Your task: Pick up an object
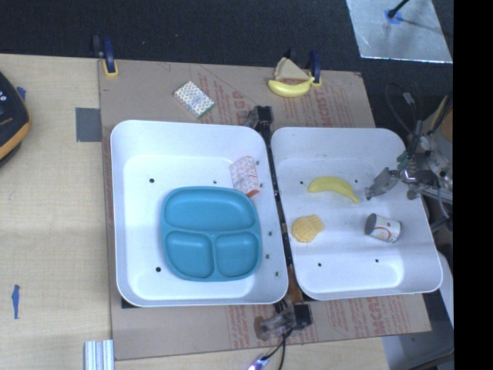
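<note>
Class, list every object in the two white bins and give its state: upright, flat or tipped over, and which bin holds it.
Blue three-compartment plastic tray: flat, left bin.
Red-and-white carton: lying against left bin's right wall.
Yellow banana: flat, right bin.
Yellow round waffle-like piece: flat, right bin.
Small white cup: tipped on its side, right bin.

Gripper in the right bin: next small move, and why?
Probably ease the gripper left toward the banana, then lower onto it. It sits at the right bin's right side with nothing between its fingers, and the banana lies just to its left, apart from the yellow cookie and the tipped cup, so it looks like the nearest uncrowded target.
</note>
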Tool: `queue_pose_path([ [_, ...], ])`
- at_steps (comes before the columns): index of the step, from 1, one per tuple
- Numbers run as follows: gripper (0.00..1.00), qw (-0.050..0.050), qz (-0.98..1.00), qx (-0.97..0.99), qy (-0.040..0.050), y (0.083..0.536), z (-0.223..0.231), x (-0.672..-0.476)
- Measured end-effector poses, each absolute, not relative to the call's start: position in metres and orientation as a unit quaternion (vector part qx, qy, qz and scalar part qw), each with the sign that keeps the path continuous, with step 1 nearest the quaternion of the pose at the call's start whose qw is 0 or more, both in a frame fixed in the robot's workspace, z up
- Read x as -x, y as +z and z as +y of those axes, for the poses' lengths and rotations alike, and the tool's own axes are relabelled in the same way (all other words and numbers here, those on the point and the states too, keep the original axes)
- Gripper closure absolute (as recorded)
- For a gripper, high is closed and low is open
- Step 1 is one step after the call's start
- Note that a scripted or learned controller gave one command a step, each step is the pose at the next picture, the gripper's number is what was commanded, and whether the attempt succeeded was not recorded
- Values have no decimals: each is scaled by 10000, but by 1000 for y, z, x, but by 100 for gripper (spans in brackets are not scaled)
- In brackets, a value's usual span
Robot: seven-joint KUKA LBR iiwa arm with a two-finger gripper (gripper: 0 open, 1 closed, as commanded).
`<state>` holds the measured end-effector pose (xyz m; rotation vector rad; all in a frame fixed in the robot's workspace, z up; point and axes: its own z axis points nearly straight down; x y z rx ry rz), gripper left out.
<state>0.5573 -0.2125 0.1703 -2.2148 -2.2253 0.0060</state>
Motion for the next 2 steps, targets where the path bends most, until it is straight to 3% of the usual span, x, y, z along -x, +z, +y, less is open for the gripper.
queue_pose_path([
  [1, 0, 16, -7089, 7053, 16, 91, -211, -536],
  [2, 0, 8, -7095, 7048, 12, 92, -176, -575],
])
